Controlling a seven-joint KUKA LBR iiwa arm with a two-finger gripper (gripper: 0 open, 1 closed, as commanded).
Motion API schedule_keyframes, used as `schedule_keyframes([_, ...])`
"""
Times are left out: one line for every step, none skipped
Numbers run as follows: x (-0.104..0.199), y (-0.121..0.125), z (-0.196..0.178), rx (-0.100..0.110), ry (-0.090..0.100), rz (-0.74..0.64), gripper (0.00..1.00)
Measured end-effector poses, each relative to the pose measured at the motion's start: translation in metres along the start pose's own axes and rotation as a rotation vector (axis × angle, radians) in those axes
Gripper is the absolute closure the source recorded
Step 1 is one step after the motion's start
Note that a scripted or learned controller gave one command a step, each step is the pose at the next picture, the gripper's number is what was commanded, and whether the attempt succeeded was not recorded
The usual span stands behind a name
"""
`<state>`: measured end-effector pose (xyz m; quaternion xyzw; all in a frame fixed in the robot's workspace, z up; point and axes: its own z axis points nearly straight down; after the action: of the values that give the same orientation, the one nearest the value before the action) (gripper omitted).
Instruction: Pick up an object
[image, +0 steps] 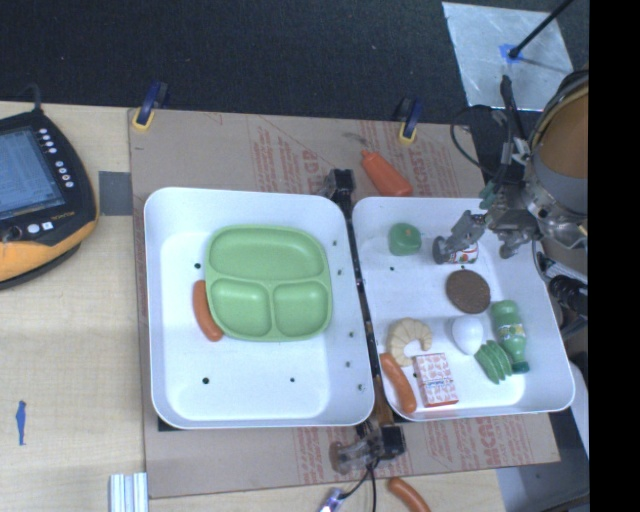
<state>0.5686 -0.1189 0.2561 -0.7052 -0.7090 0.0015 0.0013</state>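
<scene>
Gripper (455, 243) low in right bin (560, 400), above brown cookie (467, 291), near green round toy (404, 238); maybe open, cannot tell.

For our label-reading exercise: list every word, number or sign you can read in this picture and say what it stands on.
Nothing here reads clearly.
Brown cardboard sheet under the white bins: faint red printing, too blurred to read.
Small red-and-white box in the right white bin: printed face, too small to read.
Orange-edged handheld pendant at far left: lit screen and buttons, nothing legible.
</scene>
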Motion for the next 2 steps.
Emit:
schedule_keyframes([-0.064, 0.011, 0.101, 0.002, -0.002, 0.001, 0.0])
schedule_keyframes([-0.048, -0.002, 0.163, -0.003, -0.003, 0.0, 0.0])
